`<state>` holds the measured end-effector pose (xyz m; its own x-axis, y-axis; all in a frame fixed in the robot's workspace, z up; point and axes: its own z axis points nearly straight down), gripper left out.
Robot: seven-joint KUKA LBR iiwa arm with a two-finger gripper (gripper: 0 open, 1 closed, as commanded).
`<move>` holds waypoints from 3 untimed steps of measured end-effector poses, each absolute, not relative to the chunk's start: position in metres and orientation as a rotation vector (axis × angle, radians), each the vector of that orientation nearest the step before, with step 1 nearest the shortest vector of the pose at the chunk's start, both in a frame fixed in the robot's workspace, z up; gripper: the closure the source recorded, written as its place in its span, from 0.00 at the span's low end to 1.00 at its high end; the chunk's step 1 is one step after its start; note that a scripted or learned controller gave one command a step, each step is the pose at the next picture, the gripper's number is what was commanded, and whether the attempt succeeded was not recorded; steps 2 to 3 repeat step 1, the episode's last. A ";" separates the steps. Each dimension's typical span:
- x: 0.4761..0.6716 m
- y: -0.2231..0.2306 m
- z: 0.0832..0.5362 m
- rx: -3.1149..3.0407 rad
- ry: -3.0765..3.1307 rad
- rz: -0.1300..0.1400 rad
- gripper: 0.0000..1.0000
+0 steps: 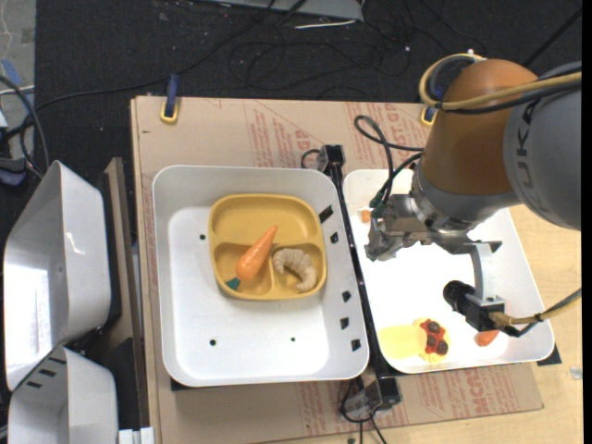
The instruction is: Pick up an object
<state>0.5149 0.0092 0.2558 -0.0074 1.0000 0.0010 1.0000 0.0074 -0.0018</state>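
We are seeing the gripper (384, 245) hovering over the right bin (421, 289); we cannot tell its state. A carrot (256, 253) is lying in the yellow tray (268, 213).

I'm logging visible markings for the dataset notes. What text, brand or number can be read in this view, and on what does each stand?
"UK": part of dark lettering on the grey arm, cut off by the picture's edge.
Red print repeated across the brown board under the bins: too faint and broken to read.
No readable text on the yellow plate.
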 end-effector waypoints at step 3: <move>0.521 0.068 0.240 -2.210 -2.229 0.002 1.00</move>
